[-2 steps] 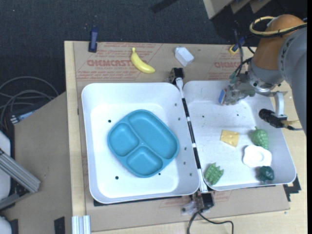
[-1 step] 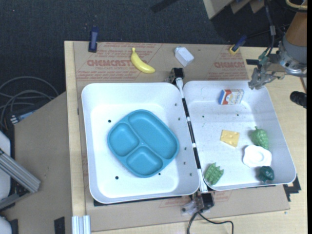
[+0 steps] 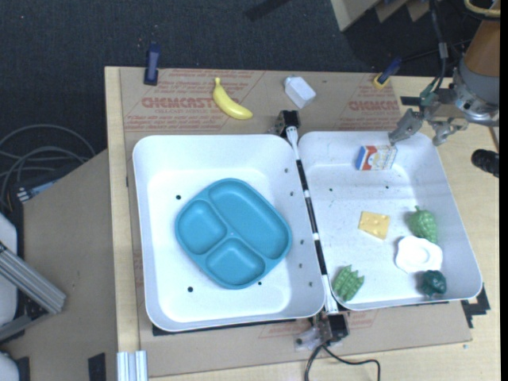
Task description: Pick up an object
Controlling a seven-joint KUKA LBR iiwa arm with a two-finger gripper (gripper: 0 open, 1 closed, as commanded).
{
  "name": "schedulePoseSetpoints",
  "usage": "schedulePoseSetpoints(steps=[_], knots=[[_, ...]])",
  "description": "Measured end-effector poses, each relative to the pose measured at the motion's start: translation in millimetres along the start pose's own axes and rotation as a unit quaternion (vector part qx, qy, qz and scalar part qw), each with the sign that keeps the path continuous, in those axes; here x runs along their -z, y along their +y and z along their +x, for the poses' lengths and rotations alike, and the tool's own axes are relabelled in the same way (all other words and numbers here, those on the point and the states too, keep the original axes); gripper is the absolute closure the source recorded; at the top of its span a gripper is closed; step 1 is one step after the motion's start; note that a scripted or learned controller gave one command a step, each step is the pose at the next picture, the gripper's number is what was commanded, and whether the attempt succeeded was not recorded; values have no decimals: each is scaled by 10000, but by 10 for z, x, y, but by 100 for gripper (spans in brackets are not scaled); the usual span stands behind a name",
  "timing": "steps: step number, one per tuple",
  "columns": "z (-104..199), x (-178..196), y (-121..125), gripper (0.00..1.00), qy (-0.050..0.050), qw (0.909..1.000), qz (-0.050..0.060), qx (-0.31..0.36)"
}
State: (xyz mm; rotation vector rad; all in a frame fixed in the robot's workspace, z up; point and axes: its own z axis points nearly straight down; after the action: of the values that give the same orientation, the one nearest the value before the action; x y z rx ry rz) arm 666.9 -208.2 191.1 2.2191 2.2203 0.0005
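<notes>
Green toy [image 3: 348, 281] lies nearest; carton [image 3: 366, 158] just beside the jaws [image 3: 418, 125].

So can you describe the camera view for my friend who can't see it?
A robot gripper hangs over the top edge of the right bin, near a small red, white and blue carton. That bin also holds a cheese wedge, a white egg and green toys. The left bin holds a blue tray, and a banana lies on the bench.
</notes>
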Motion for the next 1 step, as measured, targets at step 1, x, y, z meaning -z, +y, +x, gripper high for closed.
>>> schedulePoseSetpoints(steps=[1], knots=[[-13, -976, -471, 0, 9, 10000, 16, -5]])
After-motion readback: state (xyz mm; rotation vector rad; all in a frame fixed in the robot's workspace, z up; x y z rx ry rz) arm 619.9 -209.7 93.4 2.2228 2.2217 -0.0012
